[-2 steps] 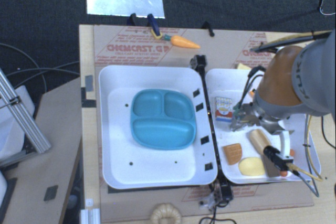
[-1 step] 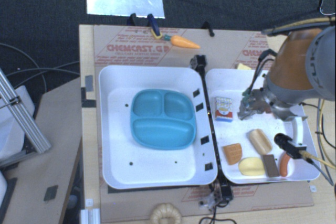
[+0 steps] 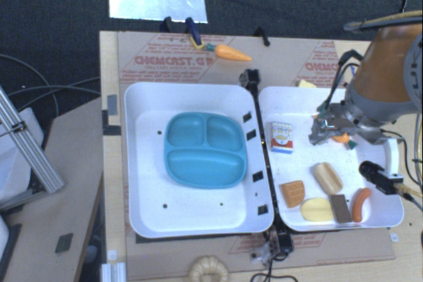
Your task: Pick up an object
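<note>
A: Where is the gripper [image 3: 325,131] sitting right now?

B: It is hanging low over the upper middle of the right bin [image 3: 284,97], with the orange-banded arm [image 3: 390,69] reaching in from the right. Whether it is open or closed, I cannot tell; the metal parts are blurring together from this angle.

A: Anything in its grasp?

B: Nothing is showing in it. A small orange piece [image 3: 341,138] is lying just beside it, partly hidden by the wrist; that looks like the nearest candidate.

A: What else is waiting in that bin?

B: A small carton [image 3: 281,136] is lying to the left of the gripper. Nearer the front, a bread roll [image 3: 327,177], a toast-coloured slice [image 3: 293,193], a pale yellow lemon-like piece [image 3: 316,209], a brown bar [image 3: 341,207] and a sausage [image 3: 360,204] are crowding together, several touching.

A: And the left bin [image 3: 142,109]?

B: It is holding a blue divided plate [image 3: 205,148]. A toy carrot [image 3: 227,53] is lying on the bench beyond both bins.

A: So how should the pick go?

B: I am thinking it should centre squarely over one isolated item, the carton or the orange piece, rather than the crowded front cluster, descend straight, close fully, then lift slowly.
</note>
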Available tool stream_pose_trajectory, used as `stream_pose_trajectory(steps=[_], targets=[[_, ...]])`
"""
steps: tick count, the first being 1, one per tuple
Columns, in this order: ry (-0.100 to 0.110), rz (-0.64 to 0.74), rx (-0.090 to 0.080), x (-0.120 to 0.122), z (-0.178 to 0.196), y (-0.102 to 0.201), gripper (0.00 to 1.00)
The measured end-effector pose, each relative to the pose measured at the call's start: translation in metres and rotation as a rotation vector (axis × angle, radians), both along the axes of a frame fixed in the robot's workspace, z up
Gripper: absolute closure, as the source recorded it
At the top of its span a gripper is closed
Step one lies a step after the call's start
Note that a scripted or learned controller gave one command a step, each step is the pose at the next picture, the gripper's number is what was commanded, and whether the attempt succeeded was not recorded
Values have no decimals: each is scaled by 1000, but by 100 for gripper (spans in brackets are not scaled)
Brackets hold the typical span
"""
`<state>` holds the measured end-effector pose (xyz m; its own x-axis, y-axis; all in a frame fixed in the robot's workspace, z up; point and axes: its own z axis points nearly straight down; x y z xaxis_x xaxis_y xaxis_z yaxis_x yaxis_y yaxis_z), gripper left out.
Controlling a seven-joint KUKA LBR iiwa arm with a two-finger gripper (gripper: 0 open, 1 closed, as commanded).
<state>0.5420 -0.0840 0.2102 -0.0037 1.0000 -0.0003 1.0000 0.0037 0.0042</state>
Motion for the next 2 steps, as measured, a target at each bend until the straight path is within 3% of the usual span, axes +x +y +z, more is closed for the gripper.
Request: stream_pose_trajectory(steps=[1, 2], targets=[[1, 1, 0, 1, 15, 0, 100], [2, 5, 1, 14, 6, 54, 100]])
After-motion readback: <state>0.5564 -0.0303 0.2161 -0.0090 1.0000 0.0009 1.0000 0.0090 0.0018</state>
